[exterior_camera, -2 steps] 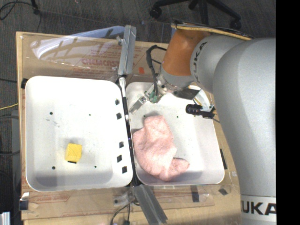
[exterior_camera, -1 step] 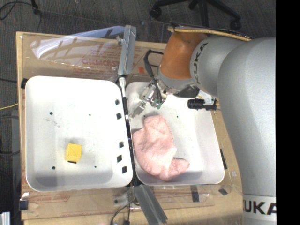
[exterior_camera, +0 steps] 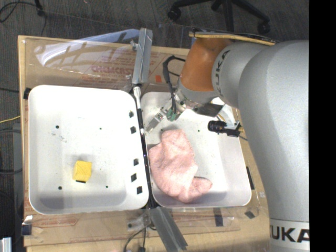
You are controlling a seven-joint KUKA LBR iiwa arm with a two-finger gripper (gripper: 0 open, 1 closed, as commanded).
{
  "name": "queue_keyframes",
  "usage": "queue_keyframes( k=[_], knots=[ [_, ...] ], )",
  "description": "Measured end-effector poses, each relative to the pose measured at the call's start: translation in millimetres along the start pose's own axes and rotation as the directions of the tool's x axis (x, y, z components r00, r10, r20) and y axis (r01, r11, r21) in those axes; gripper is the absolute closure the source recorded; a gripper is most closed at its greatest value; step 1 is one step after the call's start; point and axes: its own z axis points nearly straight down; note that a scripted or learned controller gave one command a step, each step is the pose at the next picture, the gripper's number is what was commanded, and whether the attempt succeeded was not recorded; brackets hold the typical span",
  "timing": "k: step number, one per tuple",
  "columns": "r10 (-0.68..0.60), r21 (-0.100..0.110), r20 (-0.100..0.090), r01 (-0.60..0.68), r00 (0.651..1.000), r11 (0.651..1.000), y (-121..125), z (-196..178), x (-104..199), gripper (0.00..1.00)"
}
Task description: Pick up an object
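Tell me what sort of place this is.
Probably a robotics lab: a KUKA arm reaches over two white bins on a bench, one with a pink cloth, and an office chair base stands behind.

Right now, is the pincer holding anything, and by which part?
Cannot tell. The pincer is above the pink cloth in the right bin; no object is visible in it.

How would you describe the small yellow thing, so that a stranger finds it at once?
Look at the left bin. Near its front-left part lies a yellow block, alone. The pink cloth lies in the other bin and is much bigger.
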Motion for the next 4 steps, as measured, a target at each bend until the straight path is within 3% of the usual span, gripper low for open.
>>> queue_keyframes(
  k=[1, 2, 3, 4],
  knots=[
    [-0.456, -0.008, 0.005, 0.456, 0.890, 0.890, 10.1, -0.2, -1.7, 0.00],
    [-0.431, -0.016, 0.002, 0.431, 0.902, 0.902, -47.1, -150.5, -4.5, 0.00],
    [-0.552, -0.016, 0.001, 0.552, 0.834, 0.834, -26.0, 4.9, 2.4, 0.00],
    [-0.197, -0.015, -0.008, 0.197, 0.980, 0.980, -93.5, -0.9, -15.9, 0.00]
  ],
)
